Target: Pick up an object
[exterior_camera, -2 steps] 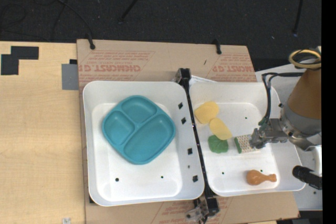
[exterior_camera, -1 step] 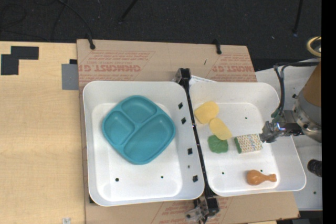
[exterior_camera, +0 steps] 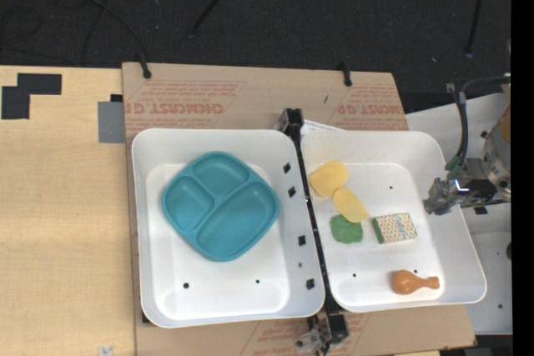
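The right bin (exterior_camera: 417, 147) holds several small objects. Two yellow pieces lie near its left side, a rounded one (exterior_camera: 329, 177) and an oval one (exterior_camera: 350, 204) touching it below. A green lump (exterior_camera: 346, 229) sits just under them. Beside it lies a small patterned block (exterior_camera: 395, 227) with a green edge. An orange drumstick-shaped toy (exterior_camera: 412, 282) rests near the front right corner. My gripper (exterior_camera: 443, 198) hovers at the bin's right rim, to the right of the patterned block, apart from every object.
The left bin (exterior_camera: 154, 296) carries a teal divided plate (exterior_camera: 220, 205). A black divider (exterior_camera: 304, 221) runs between the bins. Cardboard (exterior_camera: 250, 100) lies under both bins, and cables hang near the arm on the right.
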Robot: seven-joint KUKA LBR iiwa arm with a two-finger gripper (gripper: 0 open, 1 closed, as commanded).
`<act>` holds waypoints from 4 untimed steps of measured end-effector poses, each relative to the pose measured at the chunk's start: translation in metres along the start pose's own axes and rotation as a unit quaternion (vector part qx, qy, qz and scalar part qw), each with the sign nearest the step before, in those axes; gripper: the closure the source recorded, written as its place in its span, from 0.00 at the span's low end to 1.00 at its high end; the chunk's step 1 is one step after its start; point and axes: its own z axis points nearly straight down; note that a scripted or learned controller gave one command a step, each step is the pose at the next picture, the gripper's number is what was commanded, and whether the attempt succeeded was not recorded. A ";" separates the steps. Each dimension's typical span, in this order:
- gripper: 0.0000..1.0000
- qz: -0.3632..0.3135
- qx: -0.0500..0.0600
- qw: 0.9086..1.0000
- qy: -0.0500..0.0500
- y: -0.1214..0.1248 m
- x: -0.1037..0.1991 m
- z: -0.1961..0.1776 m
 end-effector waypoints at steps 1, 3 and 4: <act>1.00 -0.001 0.003 1.000 0.001 0.017 0.048 0.000; 1.00 -0.001 0.003 1.000 0.001 0.067 0.141 0.017; 1.00 -0.001 0.004 1.000 0.001 0.090 0.187 0.038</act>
